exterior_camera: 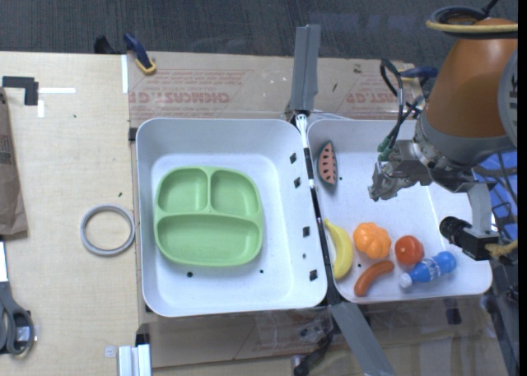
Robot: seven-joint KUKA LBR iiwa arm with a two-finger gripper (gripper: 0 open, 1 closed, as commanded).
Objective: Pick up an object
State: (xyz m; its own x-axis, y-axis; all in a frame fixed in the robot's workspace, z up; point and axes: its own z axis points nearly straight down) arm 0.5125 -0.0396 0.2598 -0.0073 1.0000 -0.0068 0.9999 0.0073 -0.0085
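Note:
The right bin holds a watermelon slice near its left wall, a banana, an orange pepper-like fruit, a red tomato, a sausage and a small blue bottle along its front. My gripper hangs over the middle of this bin, above bare floor, right of the watermelon slice and behind the orange fruit. Nothing shows between its fingers.
The left bin holds a green divided plate. A roll of tape lies on the bench to the left. A blue clamp sits at the back. Cables hang by the arm at the right.

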